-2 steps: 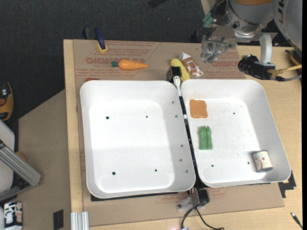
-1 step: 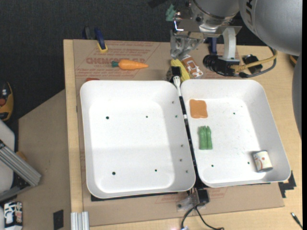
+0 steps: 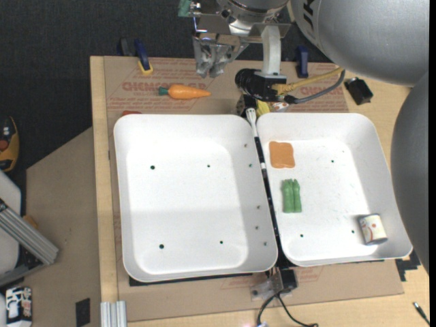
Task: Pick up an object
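My gripper (image 3: pixel 212 65) hangs high at the back of the bench, above the cardboard just behind the left bin's far right corner, and nothing shows in it. A small orange carrot (image 3: pixel 185 92) lies on the cardboard outside the bins, a little left of and below the gripper. The right bin (image 3: pixel 379 144) holds an orange flat block (image 3: pixel 281 154) near its far left, a green ridged piece (image 3: pixel 291 196) just in front of that, and a small white box (image 3: pixel 372 229) at its near right corner.
The left bin (image 3: pixel 125 182) sits beside the right one, their rims meeting along the middle. Black and yellow cabling with a connector (image 3: pixel 262 87) lies behind the bins' joint. Blue clamps (image 3: pixel 143 56) hold the cardboard's back edge.
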`<action>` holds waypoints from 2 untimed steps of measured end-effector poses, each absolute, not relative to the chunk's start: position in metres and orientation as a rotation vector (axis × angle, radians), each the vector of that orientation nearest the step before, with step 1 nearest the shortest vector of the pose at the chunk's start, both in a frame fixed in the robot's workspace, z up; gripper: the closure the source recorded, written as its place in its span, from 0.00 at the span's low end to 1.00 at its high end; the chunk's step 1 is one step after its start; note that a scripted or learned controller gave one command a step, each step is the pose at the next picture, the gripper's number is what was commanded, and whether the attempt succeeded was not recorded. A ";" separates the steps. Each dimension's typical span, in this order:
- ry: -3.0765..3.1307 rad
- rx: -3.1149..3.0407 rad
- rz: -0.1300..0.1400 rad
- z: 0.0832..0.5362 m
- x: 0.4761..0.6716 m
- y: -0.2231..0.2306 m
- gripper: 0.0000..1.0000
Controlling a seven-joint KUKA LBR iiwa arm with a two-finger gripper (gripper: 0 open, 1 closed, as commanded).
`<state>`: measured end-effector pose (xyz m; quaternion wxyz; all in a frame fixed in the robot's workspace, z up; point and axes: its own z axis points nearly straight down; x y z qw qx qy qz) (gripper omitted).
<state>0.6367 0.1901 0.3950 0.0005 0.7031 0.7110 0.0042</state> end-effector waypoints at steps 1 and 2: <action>2.224 2.210 0.027 0.524 0.609 0.227 1.00; 2.217 2.231 -0.011 0.466 0.577 0.163 1.00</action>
